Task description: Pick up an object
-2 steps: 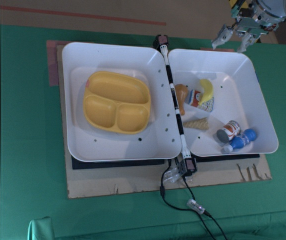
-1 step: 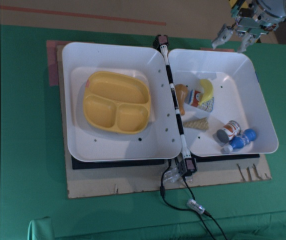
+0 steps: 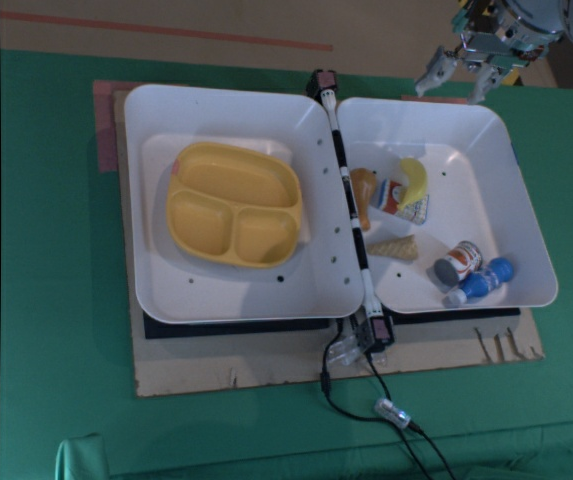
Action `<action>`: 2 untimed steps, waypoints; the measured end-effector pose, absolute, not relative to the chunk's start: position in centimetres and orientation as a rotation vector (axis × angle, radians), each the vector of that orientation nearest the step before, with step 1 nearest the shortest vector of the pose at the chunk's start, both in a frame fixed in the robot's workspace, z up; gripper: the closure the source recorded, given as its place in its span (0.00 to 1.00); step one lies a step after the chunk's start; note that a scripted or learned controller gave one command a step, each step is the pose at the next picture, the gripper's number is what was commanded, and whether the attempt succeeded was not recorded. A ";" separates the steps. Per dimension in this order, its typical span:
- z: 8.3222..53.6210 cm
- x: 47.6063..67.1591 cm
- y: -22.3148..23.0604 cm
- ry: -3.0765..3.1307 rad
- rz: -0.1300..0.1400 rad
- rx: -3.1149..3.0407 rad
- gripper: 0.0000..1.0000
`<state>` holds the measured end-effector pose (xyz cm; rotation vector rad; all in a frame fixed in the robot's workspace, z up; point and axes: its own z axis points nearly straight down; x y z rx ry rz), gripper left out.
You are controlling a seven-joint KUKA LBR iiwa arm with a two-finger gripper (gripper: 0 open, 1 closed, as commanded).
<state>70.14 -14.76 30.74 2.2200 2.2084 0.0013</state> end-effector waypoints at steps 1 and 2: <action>32.4 70.2 -11.8 2.204 0.008 2.216 0.00; 31.4 70.1 -12.0 2.206 0.003 2.220 0.00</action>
